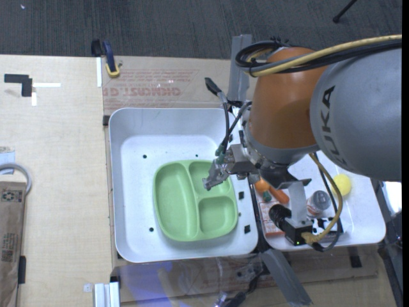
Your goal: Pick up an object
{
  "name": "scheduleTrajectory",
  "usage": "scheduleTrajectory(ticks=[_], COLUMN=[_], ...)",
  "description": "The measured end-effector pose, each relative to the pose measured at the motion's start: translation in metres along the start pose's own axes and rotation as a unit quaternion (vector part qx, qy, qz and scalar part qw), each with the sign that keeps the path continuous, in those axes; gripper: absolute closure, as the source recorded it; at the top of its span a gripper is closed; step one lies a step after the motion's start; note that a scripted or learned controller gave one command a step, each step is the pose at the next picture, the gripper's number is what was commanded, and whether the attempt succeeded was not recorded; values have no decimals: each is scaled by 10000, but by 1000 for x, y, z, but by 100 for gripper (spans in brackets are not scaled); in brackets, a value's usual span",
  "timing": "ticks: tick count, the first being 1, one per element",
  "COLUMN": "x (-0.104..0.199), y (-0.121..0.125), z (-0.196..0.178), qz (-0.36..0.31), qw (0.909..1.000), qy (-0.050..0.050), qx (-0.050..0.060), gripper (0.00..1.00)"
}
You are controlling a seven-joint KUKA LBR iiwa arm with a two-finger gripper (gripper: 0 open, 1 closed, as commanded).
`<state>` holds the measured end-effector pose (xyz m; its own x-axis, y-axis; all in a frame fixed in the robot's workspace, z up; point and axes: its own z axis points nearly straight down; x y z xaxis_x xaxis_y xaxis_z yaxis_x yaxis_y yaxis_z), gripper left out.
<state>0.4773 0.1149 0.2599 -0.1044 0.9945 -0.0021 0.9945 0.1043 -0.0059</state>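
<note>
Lying flat near the middle of the left bin (121, 171): a green divided plate (182, 203), open side up, offering little to pinch except its thin raised rim and ridges. Hanging low over the plate's upper-right compartment: the gripper (212, 176), close to the dividing ridge, probably lined up for that edge rather than the broad floor. Cannot tell how wide its opening stands, nor whether it touches the plate. Off to the plate's right, in the other bin (364, 229) and partly under the arm (358, 107): a yellow round item (343, 184) and an orange piece (262, 187). Nothing visibly lifted yet.

1 overhead camera, slanted, over bins (121, 190)
</note>
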Motion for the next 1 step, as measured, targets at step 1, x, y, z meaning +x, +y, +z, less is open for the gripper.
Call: scheduleTrajectory(ticks=[1], x=[42], y=[5], z=[-24], qz=[-1209], qw=[9927], qy=[-3], qx=[-20], gripper=[0])
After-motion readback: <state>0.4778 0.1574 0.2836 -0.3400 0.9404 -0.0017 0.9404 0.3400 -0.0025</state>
